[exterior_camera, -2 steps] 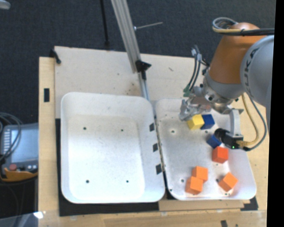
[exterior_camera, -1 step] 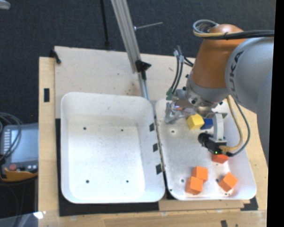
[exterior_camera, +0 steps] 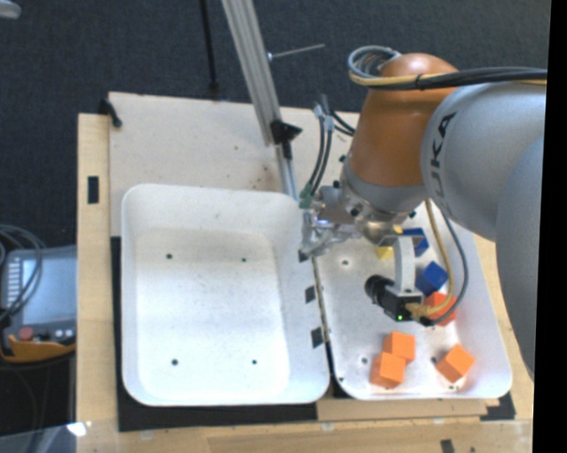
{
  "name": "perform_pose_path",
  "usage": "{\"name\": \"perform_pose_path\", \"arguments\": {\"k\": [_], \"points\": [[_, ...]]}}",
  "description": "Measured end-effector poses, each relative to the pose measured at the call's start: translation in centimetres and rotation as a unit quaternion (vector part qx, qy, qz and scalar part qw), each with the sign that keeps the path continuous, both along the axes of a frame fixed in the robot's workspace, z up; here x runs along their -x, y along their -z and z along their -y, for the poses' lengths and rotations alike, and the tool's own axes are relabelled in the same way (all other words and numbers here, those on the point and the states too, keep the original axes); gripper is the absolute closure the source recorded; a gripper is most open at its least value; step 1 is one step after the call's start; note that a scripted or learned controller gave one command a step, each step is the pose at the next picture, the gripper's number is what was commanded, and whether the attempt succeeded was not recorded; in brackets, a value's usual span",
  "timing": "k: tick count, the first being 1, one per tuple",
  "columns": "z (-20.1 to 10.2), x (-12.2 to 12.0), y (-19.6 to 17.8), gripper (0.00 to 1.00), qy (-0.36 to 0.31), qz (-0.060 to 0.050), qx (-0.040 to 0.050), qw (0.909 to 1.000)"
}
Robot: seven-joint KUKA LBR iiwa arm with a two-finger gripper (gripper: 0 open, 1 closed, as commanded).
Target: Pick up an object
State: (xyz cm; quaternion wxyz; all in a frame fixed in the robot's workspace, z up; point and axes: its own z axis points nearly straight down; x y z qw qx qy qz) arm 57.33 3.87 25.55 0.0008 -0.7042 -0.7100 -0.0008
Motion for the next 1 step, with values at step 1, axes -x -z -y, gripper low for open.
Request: {"name": "perform_pose_path", "arguments": {"k": [1], "points": [[-3.94,2.6,-0.11,1.0,0.0,0.0,0.0003,1.0]]}}
